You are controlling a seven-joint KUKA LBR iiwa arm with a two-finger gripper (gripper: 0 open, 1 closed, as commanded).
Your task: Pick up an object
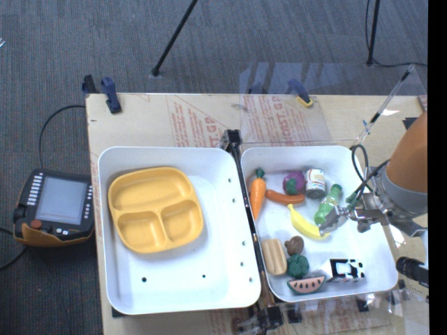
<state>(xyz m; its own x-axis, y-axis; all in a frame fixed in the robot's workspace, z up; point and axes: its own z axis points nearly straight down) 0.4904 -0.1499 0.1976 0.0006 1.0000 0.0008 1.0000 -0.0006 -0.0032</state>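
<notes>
End effector (340, 215) low in right bin (370, 160), over the green bottle (327, 206); can't tell whether it's open, closed or gripping.
Bottle lies slanted beside the banana (306, 223), right of centre. Outward in the same bin: can (316, 183), purple veg (294, 183), two carrots (258, 194), hotdog bun (274, 255), brown lump (295, 244), broccoli (298, 264), watermelon slice (306, 284), black-and-white box (347, 269). Left bin (126, 285) carries a yellow divided tray (154, 209). Pendant (55, 209) on the floor left of the desk (167, 114).
</notes>
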